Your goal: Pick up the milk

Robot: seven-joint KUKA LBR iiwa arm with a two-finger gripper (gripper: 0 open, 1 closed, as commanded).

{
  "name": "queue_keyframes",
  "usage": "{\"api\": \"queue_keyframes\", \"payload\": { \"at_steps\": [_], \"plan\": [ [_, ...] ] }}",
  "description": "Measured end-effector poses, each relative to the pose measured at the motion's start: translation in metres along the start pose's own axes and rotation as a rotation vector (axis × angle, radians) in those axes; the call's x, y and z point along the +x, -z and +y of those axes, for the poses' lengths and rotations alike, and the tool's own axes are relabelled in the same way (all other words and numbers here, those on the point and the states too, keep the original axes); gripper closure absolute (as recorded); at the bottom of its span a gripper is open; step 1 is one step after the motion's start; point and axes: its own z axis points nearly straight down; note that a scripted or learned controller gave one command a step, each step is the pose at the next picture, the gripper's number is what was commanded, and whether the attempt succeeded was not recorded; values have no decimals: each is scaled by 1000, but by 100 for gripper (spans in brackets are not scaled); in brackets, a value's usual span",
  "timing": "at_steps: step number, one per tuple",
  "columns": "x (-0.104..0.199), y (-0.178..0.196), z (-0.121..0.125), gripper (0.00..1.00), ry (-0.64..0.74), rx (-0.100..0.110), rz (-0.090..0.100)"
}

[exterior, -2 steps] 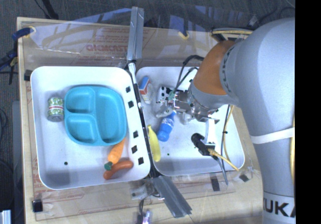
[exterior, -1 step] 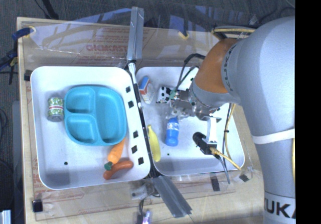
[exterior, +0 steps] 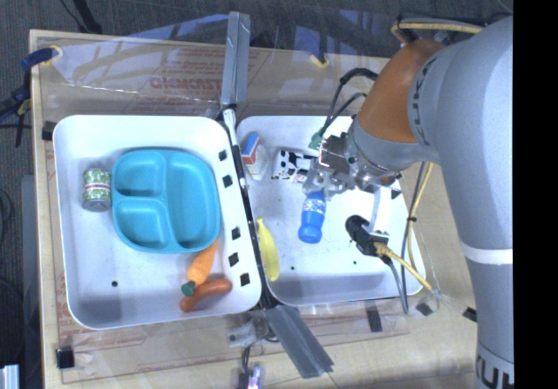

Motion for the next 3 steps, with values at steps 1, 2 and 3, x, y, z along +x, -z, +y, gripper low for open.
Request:
{"api": "queue_keyframes", "payload": {
  "at_steps": [1,2,3],
  "plan": [
    [1,9,0,100,7,4,0],
    [2,18,0,100,15,8,0],
    [3,27,1,100,22,11,0]
  ]
}}
